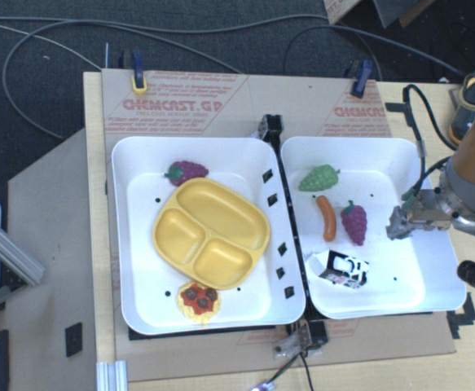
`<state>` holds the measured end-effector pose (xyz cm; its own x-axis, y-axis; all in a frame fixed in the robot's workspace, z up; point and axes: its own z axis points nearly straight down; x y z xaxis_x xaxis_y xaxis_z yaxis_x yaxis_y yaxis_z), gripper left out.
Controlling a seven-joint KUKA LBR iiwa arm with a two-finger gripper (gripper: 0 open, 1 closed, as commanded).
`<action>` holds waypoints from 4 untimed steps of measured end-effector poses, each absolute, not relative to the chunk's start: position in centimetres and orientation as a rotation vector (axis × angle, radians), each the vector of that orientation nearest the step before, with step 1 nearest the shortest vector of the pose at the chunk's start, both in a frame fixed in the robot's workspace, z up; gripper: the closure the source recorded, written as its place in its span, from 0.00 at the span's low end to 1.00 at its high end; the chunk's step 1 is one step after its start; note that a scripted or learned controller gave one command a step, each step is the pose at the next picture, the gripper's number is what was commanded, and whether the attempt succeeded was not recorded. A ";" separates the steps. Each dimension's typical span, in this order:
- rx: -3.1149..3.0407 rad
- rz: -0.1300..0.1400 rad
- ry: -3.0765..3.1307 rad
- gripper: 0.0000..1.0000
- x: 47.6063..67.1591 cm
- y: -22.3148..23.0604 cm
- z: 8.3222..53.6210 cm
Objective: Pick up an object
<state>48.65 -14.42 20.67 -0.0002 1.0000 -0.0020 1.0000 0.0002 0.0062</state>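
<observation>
Risk lay rightward: tool [402,225], its opening impossible to judge, hung beside purple plastic grapes [354,221] and might miss.

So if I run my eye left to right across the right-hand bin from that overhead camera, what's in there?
Green grapes → orange sausage → black-and-white object → purple grapes → the arm's gripper, over the bin's right part.

2 bins [131,218], 3 grape bunches [186,170], 1 tray [212,233], 1 sausage [327,217], 1 pizza [200,300].
</observation>
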 end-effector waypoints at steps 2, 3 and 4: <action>2.218 0.003 2.221 1.00 48.4 -14.0 28.7; 2.217 0.002 2.229 1.00 49.9 -9.2 28.0; 2.218 -0.001 2.232 1.00 49.8 -3.8 26.1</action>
